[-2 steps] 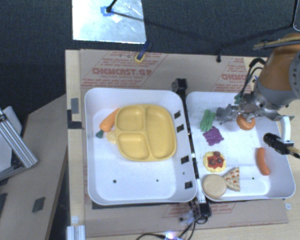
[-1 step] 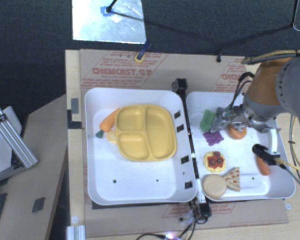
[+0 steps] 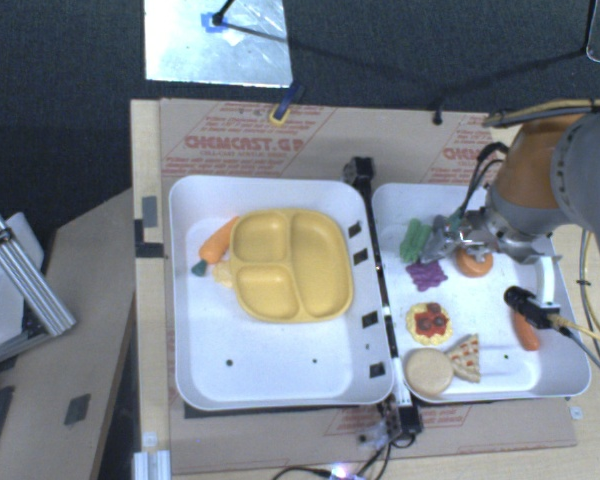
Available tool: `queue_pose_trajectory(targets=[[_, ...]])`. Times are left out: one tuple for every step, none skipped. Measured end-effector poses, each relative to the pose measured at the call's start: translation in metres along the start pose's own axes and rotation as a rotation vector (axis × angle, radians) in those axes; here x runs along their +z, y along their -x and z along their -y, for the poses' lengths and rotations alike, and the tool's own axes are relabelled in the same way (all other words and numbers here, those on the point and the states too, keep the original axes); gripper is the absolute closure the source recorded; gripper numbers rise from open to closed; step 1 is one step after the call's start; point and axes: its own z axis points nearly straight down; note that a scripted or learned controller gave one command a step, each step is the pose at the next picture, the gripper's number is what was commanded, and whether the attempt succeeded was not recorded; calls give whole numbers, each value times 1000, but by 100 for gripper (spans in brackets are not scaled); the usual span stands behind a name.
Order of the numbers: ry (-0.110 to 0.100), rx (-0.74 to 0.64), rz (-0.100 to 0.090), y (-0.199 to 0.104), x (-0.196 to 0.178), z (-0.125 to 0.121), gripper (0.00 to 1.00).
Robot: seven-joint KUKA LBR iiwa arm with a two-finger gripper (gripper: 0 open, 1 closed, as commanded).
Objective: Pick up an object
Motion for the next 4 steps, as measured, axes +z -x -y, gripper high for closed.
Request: queue_pose_trajectory(targets=[[10,1,6,2,-13,-2,100],[0,2,0,5,-58,2,100],[3,-2,1,8,-102,-3,100],[2,-3,0,8,-139,-5,100]])
